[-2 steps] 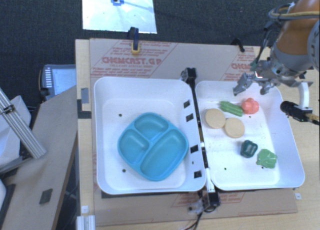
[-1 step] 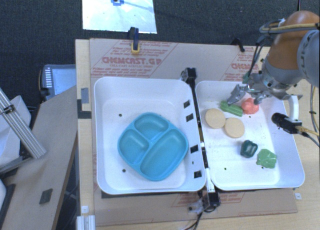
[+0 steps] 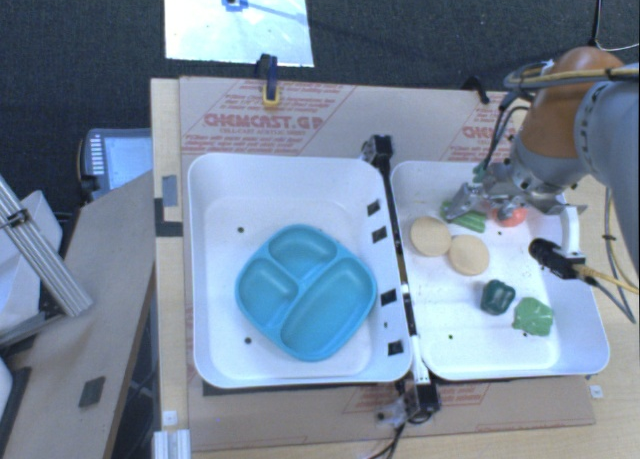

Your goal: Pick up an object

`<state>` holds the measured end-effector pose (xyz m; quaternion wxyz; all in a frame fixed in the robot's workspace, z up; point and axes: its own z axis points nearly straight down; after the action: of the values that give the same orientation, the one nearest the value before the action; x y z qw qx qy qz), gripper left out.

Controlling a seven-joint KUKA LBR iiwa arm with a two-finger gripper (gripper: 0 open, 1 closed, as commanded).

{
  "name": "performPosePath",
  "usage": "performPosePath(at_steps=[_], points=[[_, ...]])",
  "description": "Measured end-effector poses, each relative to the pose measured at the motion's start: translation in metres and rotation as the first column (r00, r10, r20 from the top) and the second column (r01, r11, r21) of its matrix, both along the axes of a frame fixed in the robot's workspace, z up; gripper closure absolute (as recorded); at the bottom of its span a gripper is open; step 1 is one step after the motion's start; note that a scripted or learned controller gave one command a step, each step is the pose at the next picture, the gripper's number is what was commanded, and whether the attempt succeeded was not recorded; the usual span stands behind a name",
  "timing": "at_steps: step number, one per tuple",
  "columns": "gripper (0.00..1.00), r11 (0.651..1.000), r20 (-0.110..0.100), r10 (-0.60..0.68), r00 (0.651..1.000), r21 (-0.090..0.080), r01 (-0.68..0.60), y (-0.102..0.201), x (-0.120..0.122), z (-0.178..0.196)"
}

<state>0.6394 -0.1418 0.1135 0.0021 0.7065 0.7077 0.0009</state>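
The claw [image 3: 478,199] sits low at the back of the right bin [image 3: 580,352], over a green piece [image 3: 470,217] and just beside an orange-red piece [image 3: 510,214]. Whether it is open or shut, or has hold of anything, cannot be told from this angle.

The pieces there lie crowded, so a close could catch two at once, or nudge one aside and come up with nothing. Two tan discs [image 3: 450,245] lie touching near the bin's middle; a dark green piece [image 3: 497,297] and a light green one [image 3: 534,316] lie nearer the front. All look small and smooth, so a slip out of the grip seems likely.

The left bin [image 3: 215,347] holds a blue divided plate [image 3: 305,292]. Both bins rest on cardboard [image 3: 300,122] on the bench, with dark carpet [image 3: 80,27] behind.
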Motion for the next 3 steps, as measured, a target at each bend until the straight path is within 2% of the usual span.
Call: performPosePath(at_steps=[1, 2, 3], points=[[1.00, 1.000, 0.000, 0.000, 1.000, 0.000, 0.000, 0.000, 0.000, 0.011], [1.00, 1.000, -0.001, 0.002, 1.000, 0.001, -0.002, 0.000, 0.002, 0.073], [1.00, 1.000, -0.001, 0.003, 1.000, 0.001, -0.003, 0.004, -0.006, 0.129]])
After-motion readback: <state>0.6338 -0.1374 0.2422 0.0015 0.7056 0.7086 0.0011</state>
